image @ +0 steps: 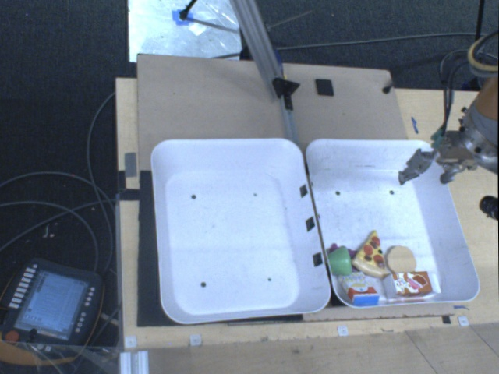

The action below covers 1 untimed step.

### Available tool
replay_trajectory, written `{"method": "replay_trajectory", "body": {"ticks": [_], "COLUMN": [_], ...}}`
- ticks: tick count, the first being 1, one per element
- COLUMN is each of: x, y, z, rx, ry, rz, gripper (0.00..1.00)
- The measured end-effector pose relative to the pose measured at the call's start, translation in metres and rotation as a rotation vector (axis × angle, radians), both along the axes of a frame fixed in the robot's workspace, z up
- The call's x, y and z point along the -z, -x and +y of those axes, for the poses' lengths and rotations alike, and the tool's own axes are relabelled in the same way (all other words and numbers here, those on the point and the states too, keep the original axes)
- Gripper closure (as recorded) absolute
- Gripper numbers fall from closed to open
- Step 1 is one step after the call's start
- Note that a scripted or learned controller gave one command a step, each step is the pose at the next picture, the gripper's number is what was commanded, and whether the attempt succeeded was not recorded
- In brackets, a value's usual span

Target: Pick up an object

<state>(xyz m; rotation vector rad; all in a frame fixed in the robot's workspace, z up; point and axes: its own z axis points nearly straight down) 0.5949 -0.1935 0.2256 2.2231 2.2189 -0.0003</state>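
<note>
1. The jaws [427, 170] hang over the upper right part of the right bin [460, 232], near its far right corner. The two dark fingers are spread wide apart, one pointing down-left toward the bin floor and the other sitting further right by the rim. Nothing is between them.
2. Behind the jaws, the grey wrist and arm [483, 131] come in from the right edge, with an orange band showing at the upper right.
3. The bin floor directly under the jaws is bare white, with a few small dark dots.
4. The objects lie well apart from the jaws, bunched in the near corner of the right bin:
   - a green ball-like toy [340, 261] against the bin's left wall;
   - a pizza-slice toy [370, 254] just right of it, tilted, with its point up;
   - a round tan piece [401, 259] touching or just beside the pizza slice;
   - a small red and white packet [362, 292] at the near wall;
   - a second red and white packet [412, 285] to its right, below the tan piece.
5. The left bin [168, 232] sits side by side with the right one, and black clips [309, 224] mark the seam between them.
6. Both bins rest on a tan desk [210, 100]. A slanted metal pole [257, 33] rises from the desk behind the bins.
7. On the dark floor to the left lies a handheld control pendant [51, 301] with loose cables [101, 131] near it.
</note>
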Motion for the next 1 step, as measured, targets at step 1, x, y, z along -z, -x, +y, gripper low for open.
{"method": "replay_trajectory", "body": {"ticks": [1], "x": [-0.0223], "y": [0.0317], "z": [-0.0134], "rx": [0.0], "ry": [0.0], "rz": [-0.002], "gripper": [0.0]}}
